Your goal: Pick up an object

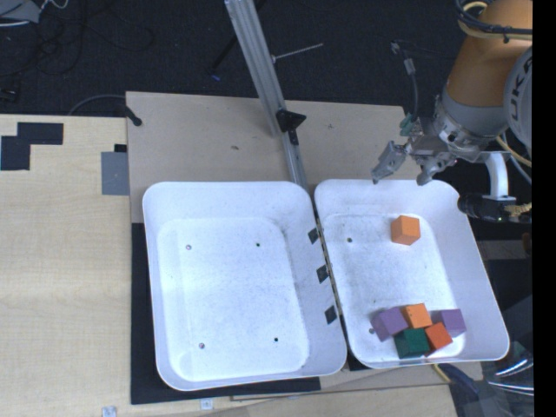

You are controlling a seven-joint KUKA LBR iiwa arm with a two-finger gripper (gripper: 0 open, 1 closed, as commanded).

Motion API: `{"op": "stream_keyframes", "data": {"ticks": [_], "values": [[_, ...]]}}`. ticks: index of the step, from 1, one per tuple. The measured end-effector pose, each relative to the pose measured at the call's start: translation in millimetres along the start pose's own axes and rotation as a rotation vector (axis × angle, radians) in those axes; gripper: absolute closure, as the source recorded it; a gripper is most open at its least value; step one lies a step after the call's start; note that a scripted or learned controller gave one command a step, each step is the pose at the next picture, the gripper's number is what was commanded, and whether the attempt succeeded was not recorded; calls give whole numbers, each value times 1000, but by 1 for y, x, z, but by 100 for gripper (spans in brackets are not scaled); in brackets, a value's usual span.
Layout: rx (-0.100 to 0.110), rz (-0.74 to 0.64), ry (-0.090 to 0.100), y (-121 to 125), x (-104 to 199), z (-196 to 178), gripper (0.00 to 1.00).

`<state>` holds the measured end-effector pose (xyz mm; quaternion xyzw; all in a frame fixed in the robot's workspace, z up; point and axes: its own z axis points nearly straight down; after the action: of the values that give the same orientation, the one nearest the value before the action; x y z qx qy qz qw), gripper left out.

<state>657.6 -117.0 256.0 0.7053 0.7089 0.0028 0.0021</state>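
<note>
We see the grey arm with its orange band (488, 55) cut off by the top and right edges. In the huddle of small purple, orange and green blocks (419, 327), some overlap, so we cannot count them surely.

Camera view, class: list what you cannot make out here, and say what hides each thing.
- Block cluster: the blocks overlap, so their count and hidden faces stay unclear.
- Arm: its upper part is cut off by the top right edge.
- Gripper: too small to judge its state.
</note>
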Motion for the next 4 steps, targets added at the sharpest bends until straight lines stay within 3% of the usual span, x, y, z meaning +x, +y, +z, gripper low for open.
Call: {"op": "stream_keyframes", "data": {"ticks": [1,2,3,4], "values": [[18,11,-2,-10,-79,87,0],[11,5,0,-19,-69,169,0],[10,7,0,-18,-70,156,100],[10,7,-1,-18,-70,156,0]]}}
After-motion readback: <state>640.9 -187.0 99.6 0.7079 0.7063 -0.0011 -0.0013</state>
